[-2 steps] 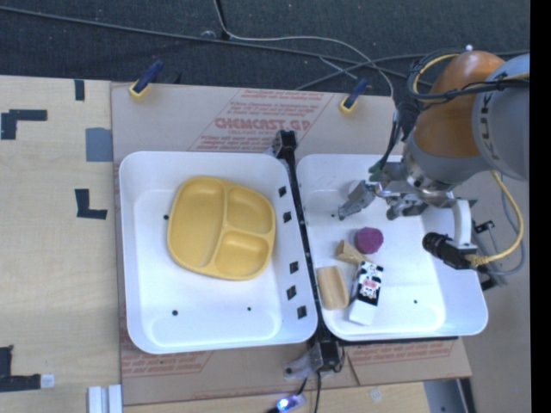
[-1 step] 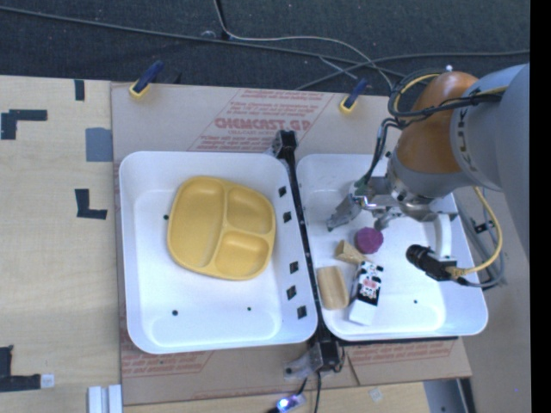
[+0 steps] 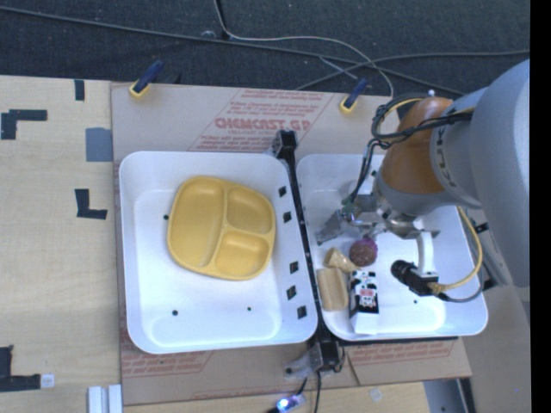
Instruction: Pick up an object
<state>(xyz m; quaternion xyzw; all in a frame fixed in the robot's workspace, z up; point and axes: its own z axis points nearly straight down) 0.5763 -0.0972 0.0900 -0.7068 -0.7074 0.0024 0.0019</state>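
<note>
Dark carpet (image 3: pixel 103 7) beyond pale wooden bench (image 3: pixel 52 256)

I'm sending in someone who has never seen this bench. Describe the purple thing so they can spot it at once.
Find the right-hand white bin, under the arm. A small cluster of items lies along its left side, and the purple ball sits at the top of that cluster. It is the only round, dark purple piece; the tan block and the black-and-white box below it are angular.

Arm appearance: grey KUKA body, orange band.
Rounded pale-grey arm (image 3: pixel 495 162) casing; glossy orange band (image 3: pixel 411 157) above the wrist. Black cables loop over the band, a yellow cable curves below. Metallic grey tool (image 3: pixel 357 218) mount; a white bracket carries a black cylindrical fitting.
</note>
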